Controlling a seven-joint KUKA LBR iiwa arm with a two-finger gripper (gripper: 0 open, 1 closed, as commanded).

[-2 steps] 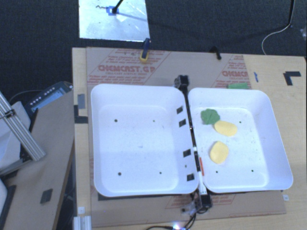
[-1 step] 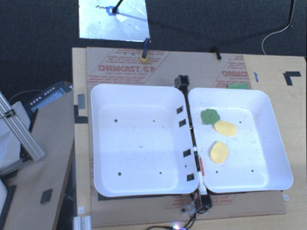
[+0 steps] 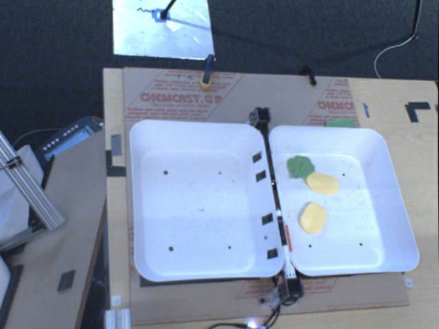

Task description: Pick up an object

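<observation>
How the gripper's jaws stood, apart or together, I could not tell from where I stood, and I could say no more about the arm's pose. As for the job, it looked to me as though nothing had been picked up yet: all three pieces I could see lay flat on the floor of the right-hand bin [image 3: 401, 204], none of them lifted or tilted. A green piece [image 3: 300, 165] sat in that bin's upper-left part, close to the wall it shares with the left-hand bin [image 3: 206, 204]. A yellow oval [image 3: 322, 183] lay just below and to the right of the green one, so close that they seemed to touch, though I would not swear to it. A second yellow piece [image 3: 313, 218] lay further down, toward the middle of the right-hand bin, apart from the other two. By my reckoning the whole task was still to do: reaching down into the right-hand bin, closing on one piece and lifting it clear. The lone yellow piece struck me as the easier target, having bare white floor all round it. Both bins rested on a sheet of printed cardboard [image 3: 178, 98].
</observation>
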